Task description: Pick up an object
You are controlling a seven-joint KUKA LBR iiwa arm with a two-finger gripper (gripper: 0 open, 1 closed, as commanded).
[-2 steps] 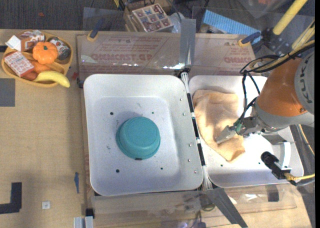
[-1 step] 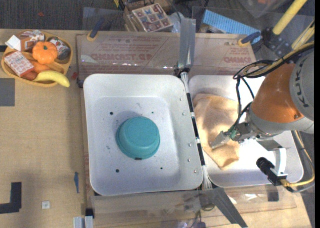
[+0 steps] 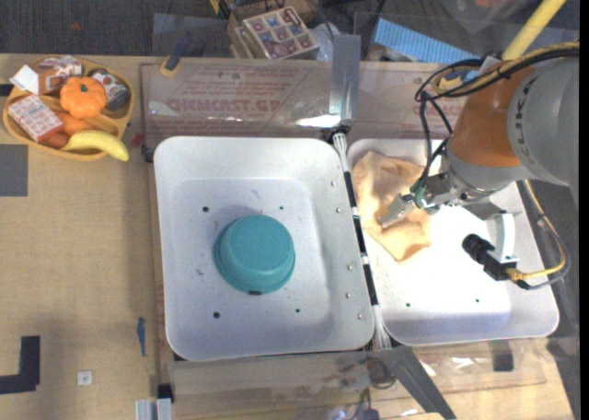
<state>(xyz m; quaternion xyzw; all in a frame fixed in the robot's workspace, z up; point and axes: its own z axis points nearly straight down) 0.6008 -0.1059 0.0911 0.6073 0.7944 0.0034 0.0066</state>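
Pincer (image 3: 398, 213) low over tan cloth (image 3: 391, 202) in right bin (image 3: 479, 317), fingers' state impossible to tell.

Wicker basket (image 3: 18, 123) with small pumpkin (image 3: 84, 97) and banana (image 3: 97, 143) at the bench's far-left corner, beyond the bins

Grey arm (image 3: 552, 123) with orange band (image 3: 488, 128), black cables looped alongside; slim metal gripper (image 3: 403, 211) at the wrist, black fitting (image 3: 483, 255) beneath.
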